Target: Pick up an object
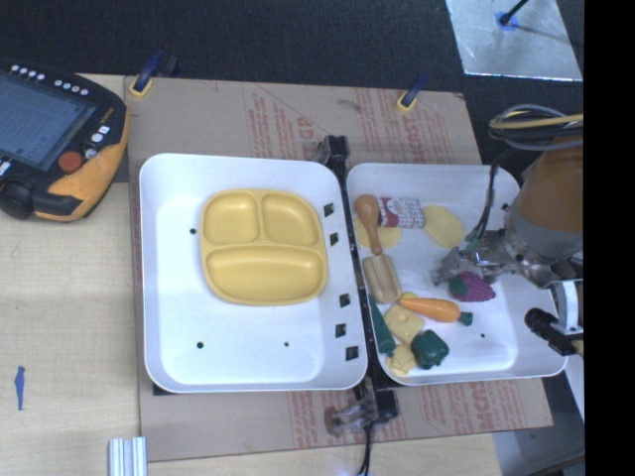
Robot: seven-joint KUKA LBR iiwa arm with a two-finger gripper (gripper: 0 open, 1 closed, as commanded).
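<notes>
**Desk:** Where does your pincer stand?

**Arm:** My pincer (466, 266) is low in the right bin (501, 360), directly over or touching the purple grape bunch (472, 288). How far it is open I cannot tell; the metal parts blur together, and nothing is plainly gripped.

**Desk:** What lies around it?

**Arm:** The carrot (432, 308) sits just beside the grapes, to their left. Farther left a wooden piece (381, 278), with yellow pieces (402, 322) and a green pepper (430, 349) below it. Above are a labelled can (403, 212) and a lemon (444, 226). The left bin (169, 266) holds 1 yellow divided plate (265, 245).

**Desk:** How do you do this step well?

**Arm:** I judge the grapes the target. I should centre on the bunch, keep clear of the carrot, close firmly since the lumpy shape may slip, then lift straight up.
</notes>
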